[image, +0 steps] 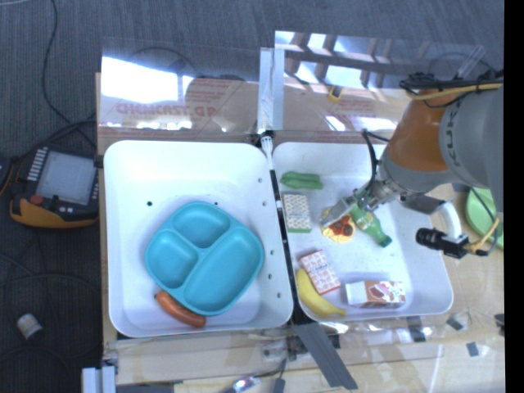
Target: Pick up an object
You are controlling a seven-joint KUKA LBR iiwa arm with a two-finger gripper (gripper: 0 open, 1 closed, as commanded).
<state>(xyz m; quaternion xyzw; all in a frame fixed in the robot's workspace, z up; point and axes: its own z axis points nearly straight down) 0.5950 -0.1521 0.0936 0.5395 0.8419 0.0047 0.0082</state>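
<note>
Bins are sitting side by side on the bench. The left bin (pixel 131 170) is holding a blue divided plate (pixel 205 256), with a toy sausage (pixel 178 309) lying against the plate's near edge. The right bin (pixel 426 289) is carrying a scatter of small toys: a green pea pod (pixel 301 181) near the far wall, a patterned cracker packet (pixel 295 212) just below it by the divider, a yellow banana (pixel 315 300) curving along the near left corner, a small red-and-white checked box (pixel 319 272) overlapping the banana, and a white carton with a red picture (pixel 376 293) lying flat near the front wall. In the middle, a red-and-yellow toy (pixel 340 230) is resting beside a green bottle (pixel 374 229). The gripper (pixel 357 203) is reaching down over these two from the right; whether it is gripping anything cannot be told. The arm's orange band (pixel 419 137) is showing above it.
</note>
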